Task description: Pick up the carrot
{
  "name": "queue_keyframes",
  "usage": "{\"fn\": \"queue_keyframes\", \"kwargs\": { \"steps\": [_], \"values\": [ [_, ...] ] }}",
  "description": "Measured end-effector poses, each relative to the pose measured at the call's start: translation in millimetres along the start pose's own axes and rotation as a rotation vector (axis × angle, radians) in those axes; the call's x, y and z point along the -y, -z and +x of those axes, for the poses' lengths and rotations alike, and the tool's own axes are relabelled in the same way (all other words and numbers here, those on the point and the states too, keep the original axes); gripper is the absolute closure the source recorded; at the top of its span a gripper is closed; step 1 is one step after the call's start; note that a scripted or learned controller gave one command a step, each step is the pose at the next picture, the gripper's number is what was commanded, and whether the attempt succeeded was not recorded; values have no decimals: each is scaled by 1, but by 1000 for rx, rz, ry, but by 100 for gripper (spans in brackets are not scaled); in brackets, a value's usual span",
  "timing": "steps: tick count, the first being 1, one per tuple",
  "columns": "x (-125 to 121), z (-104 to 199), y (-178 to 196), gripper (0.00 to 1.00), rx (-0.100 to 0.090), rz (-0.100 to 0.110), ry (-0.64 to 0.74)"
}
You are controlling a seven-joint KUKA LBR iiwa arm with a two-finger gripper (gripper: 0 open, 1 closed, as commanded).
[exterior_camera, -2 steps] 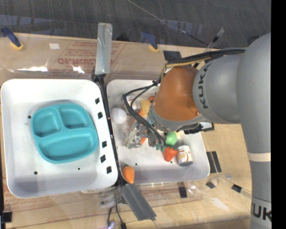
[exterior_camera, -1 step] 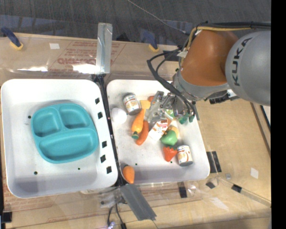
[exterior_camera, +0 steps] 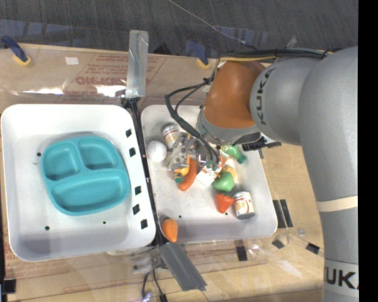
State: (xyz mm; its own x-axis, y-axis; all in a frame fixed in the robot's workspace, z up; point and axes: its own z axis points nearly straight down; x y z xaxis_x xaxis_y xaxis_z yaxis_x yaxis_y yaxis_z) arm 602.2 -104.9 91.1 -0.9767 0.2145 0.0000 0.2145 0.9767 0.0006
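Observation:
The carrot (exterior_camera: 188, 177), an elongated orange piece, lies tilted in the middle of the right bin (exterior_camera: 258, 225). My gripper (exterior_camera: 186, 157) is low over the pile, directly above the carrot's upper end and touching or almost touching it. The orange-banded wrist hides part of the bin behind it.
Around the carrot lie a white ball (exterior_camera: 156, 151), a small can (exterior_camera: 170, 133), a green pepper (exterior_camera: 225, 181), a red piece (exterior_camera: 223, 202) and another can (exterior_camera: 243, 205). A stubby orange piece (exterior_camera: 169, 229) sits on the bin's front rim. The left bin (exterior_camera: 19, 231) holds a teal divided plate (exterior_camera: 85, 173).

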Motion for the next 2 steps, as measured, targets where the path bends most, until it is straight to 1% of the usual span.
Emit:
{"fn": "queue_keyframes", "kwargs": {
  "steps": [1, 2],
  "values": [
    [-8, 52, 104, 100, 6, 1, 230],
    [-82, 5, 101, 100, 2, 0, 236]
  ]
}}
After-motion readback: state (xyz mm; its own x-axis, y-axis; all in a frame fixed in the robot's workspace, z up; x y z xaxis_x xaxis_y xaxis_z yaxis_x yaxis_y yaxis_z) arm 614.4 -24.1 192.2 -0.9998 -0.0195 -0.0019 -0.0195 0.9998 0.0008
